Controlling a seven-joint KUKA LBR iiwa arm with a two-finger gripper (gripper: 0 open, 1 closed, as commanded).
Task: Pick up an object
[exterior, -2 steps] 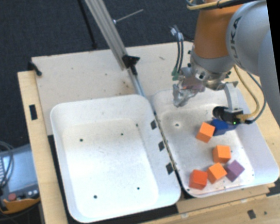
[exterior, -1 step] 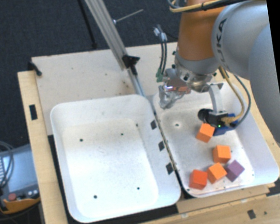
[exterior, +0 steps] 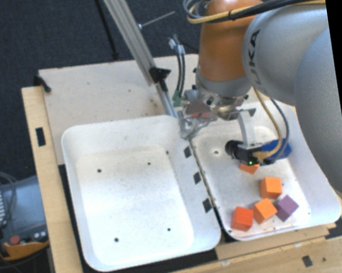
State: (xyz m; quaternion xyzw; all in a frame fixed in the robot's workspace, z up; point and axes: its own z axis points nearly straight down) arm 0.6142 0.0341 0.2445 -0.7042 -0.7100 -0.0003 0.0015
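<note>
Two white bins (exterior: 134, 189) sit on a tan surface (exterior: 47, 183). In the right bin lie three orange blocks (exterior: 270, 186) and, at five o'clock, one purple block (exterior: 287, 207).

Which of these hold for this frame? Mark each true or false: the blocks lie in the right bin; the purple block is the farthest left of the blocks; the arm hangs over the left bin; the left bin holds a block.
1. The blocks lie in the right bin. True.
2. The purple block is the farthest left. False: the orange-red block is; purple is farthest right.
3. The arm hangs over the left bin. False: it is over the right bin.
4. The left bin holds a block. False: every block lies in the right bin.
</note>
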